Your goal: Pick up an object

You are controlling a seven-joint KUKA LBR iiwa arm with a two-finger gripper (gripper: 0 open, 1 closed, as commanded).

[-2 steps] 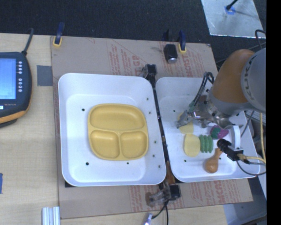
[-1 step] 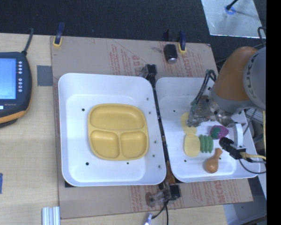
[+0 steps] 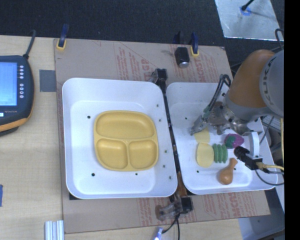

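The 2 white bins sit side by side on a brown board. The left bin (image 3: 80, 134), well to the left of the end effector (image 3: 202, 126), holds a yellow tray (image 3: 126, 139) with 3 compartments. The right bin (image 3: 185, 99) holds the end effector and, just beside and below it, a pale yellow flat piece (image 3: 204, 154), a green ribbed piece (image 3: 220, 153), a purple piece (image 3: 233, 141) and a tan drumstick-shaped toy (image 3: 227, 171). Whether the end effector is apart or together cannot be told; nothing is seen clamped in it. The light wood surface (image 3: 20, 184) carries a handheld control pendant (image 3: 9, 94) far to the left. Dark floor (image 3: 140, 9) lies beyond
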